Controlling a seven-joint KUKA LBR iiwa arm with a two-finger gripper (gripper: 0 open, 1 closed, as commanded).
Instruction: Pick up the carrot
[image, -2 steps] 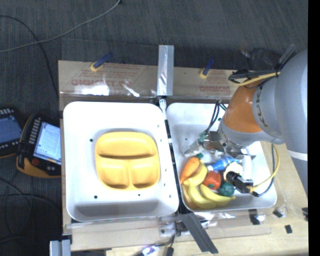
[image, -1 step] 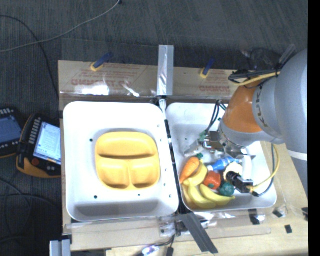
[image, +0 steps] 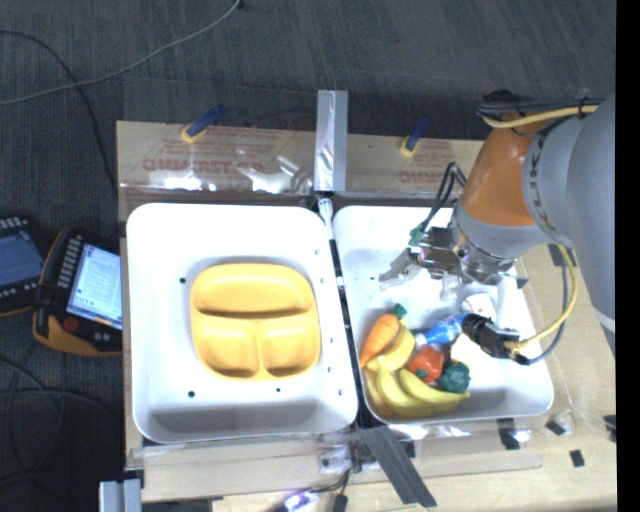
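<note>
camera view: carrot (image: 379, 337) lies below-left of fingers (image: 398, 268).

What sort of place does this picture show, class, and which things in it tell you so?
Most likely a robotics lab or test bench. A robot arm reaches over two white bins on the bench, toy food such as a carrot and bananas lies in one, and a handheld control pendant rests on the carpet.

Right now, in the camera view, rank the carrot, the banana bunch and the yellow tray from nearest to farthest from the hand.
1. Carrot: right bin, below and left of the hand.
2. Banana bunch: front of the same bin, under the carrot.
3. Yellow tray: in the left bin, across the divider.
</note>
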